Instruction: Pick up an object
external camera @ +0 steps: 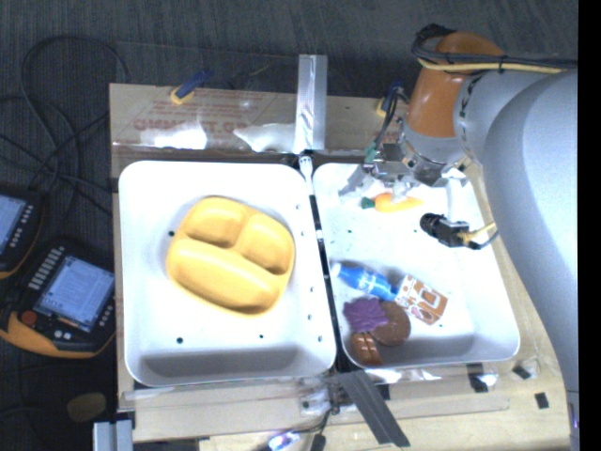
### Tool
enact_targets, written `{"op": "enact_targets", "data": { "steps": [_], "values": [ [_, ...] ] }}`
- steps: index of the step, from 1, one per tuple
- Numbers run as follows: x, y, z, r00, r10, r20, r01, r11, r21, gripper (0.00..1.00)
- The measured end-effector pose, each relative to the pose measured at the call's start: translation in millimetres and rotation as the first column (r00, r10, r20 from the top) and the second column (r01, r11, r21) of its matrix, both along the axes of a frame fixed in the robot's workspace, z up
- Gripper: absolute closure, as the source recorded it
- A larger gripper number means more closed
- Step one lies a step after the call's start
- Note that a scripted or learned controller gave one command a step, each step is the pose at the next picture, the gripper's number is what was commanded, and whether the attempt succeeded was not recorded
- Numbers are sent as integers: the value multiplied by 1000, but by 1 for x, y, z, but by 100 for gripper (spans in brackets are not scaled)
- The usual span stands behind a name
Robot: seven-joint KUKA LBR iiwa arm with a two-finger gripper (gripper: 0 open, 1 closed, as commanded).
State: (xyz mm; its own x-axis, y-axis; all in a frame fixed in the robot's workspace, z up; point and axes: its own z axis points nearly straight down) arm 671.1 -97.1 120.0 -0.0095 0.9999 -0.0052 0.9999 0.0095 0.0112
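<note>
Your gripper low in the right bin, just over the orange piece; finger state impossible to tell.

Bulky grey arm, orange wrist band, black cables

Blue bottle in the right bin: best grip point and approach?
Judging from the camera view, take the blue bottle across its narrow middle, from straight above. It lies flat, long axis slanting, its upper-left end clear; the purple piece and patterned packet crowd its lower-right end.
</note>
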Motion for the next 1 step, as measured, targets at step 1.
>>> {"op": "enact_targets", "data": {
  "steps": [1],
  "values": [
    [-51,-2,-30,991,137,-7,-137,991,2,0]
  ]
}}
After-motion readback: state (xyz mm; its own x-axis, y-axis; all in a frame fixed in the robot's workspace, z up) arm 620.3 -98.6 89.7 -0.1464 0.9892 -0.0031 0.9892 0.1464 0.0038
